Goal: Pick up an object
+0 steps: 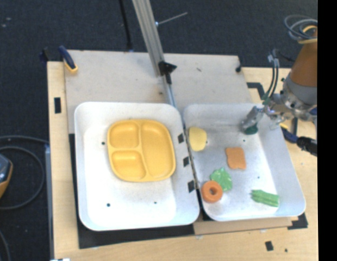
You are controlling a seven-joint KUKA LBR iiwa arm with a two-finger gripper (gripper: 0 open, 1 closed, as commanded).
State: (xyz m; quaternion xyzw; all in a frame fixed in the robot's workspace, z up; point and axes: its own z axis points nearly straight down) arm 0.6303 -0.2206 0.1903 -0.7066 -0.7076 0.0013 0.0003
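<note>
Over right bin (282, 151) | gripper (250, 125), state unclear | orange block (235, 158), yellow ball (197, 138) near

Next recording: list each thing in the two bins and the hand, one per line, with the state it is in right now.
yellow divided plate: flat in the left bin, compartments bare
pale yellow piece: in the right bin, against the divider
orange block: lying flat, apart from the others
orange ring: lying flat, touching the green leafy piece
green leafy piece: lying flat
green pod: lying loose near the right rim
hand: low over the right bin, nothing visibly held
</note>
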